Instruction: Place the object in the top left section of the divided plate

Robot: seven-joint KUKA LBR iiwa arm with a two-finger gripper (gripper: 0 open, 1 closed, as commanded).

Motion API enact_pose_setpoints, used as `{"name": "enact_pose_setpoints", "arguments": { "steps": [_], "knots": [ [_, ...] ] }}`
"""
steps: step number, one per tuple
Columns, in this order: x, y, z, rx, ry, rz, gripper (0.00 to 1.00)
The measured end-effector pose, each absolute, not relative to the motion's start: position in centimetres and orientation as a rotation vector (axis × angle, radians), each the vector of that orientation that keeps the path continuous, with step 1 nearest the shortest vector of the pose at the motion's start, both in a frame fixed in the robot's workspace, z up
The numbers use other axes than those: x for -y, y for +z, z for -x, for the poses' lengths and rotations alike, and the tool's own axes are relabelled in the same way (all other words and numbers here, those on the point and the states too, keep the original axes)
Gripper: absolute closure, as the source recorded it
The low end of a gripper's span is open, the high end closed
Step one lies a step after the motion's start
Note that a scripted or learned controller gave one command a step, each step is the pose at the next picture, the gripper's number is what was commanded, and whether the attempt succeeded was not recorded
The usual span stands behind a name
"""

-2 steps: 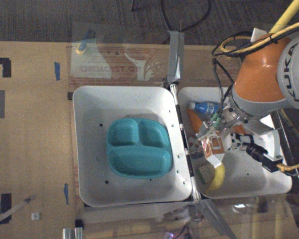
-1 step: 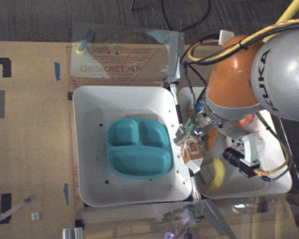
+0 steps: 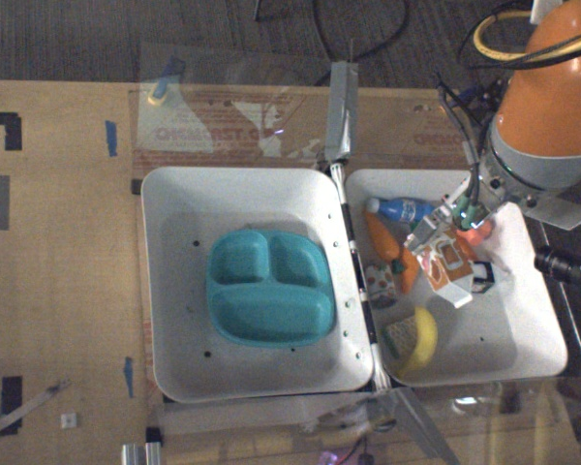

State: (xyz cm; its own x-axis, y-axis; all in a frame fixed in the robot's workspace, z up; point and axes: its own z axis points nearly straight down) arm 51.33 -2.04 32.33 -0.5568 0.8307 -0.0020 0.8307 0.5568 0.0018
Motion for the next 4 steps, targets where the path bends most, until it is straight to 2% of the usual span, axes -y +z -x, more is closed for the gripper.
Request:
{"name": "enact_pose_setpoints", "arguments": {
  "steps": [1, 2, 3, 4],
  "knots": [
    [-2.9, 26.1, -55.5, -2.743, -0.001, -1.533, 1.0],
    [-12.2, 18.0, -62.1, -2.74, 0.001, -1.532, 1.0],
    [-19.3, 14.1, -58.7, -2.911, -0.001, -1.186, 1.0],
    [-21.2, 26.8, -57.4, -3.034, 0.006, -0.79, 1.0]
  ]
}}
